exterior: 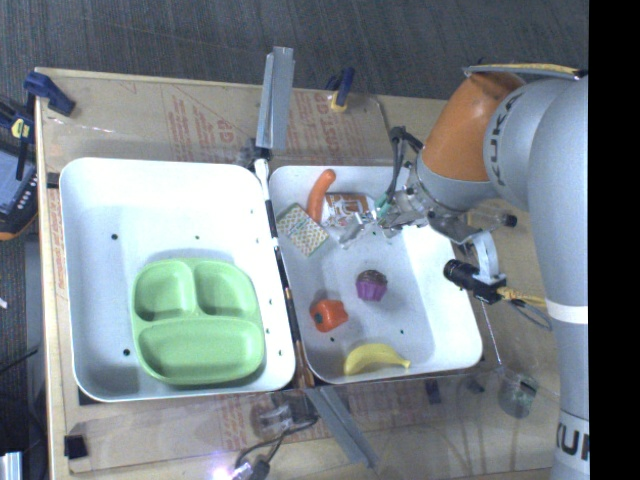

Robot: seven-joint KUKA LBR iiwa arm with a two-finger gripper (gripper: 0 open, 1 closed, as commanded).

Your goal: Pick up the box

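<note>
Box point(347, 209), a small brown-and-white printed carton, lies in the right white shallow bin point(455, 343) near that bin's far edge, just beside the hand point(372, 218). The hand, a metal two-finger part at the end of the grey arm with its orange band point(470, 138), is down inside this bin at its far side, touching or nearly touching the carton's right end. Whether it is clenched or released, and whether the carton sits between its fingers, cannot be told from this slant.

Just left of the carton an orange carrot-shaped toy point(320, 193) leans toward the bin's far edge. A square patterned green-and-white pad point(302, 229) lies tilted near the bin's far left corner, close to the carrot's lower end. Toward the middle of the bin stands a small purple cupcake-shaped toy point(371, 286), apart from the rest. An orange-red pepper-shaped toy point(328, 314) rests near the bin's left wall, and a yellow banana point(375, 359) lies along the near edge.

The left white shallow bin point(90, 218) carries a light green plastic divided tray point(198, 322) in its near half, toward the near right corner. Both bins sit side by side on the brown cardboard-covered counter point(150, 108).
</note>
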